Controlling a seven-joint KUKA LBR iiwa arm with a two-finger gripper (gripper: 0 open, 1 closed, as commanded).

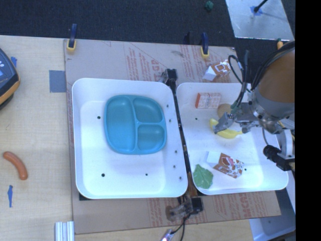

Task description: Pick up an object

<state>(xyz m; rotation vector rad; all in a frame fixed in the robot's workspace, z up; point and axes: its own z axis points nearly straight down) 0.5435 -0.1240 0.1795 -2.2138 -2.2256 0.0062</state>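
Yellow banana [229,133] lies directly beneath the jaws [231,126].

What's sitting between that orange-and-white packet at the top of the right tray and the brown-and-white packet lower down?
In the camera view, a yellow banana lies between them, with the robot's hand right over it.

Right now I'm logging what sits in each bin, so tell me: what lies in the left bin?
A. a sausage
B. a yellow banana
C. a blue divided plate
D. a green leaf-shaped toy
C: the blue divided plate lies in the left bin, while the banana and green toy lie in the right bin and the sausage lies on the bench.
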